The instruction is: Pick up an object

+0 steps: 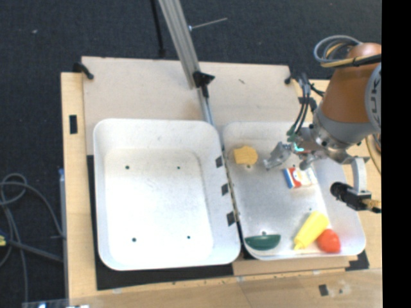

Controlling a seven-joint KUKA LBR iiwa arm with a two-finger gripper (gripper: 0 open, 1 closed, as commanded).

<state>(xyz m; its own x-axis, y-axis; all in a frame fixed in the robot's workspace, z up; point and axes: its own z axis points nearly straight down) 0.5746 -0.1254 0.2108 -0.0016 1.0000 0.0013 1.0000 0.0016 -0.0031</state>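
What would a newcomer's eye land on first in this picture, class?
Probably the grey and orange arm reaching in from the right, its gripper over the right bin. Next, the bright things there: a yellow object beside a red one near the front edge.

A pale wooden bench (148, 88) is seen mid-frame; two white bins are borne on it, left bin (103, 191) and right bin (257, 136).

Bins (109, 140) matt white plastic; bench (141, 85) pale wood; mast (176, 24) ribbed metal
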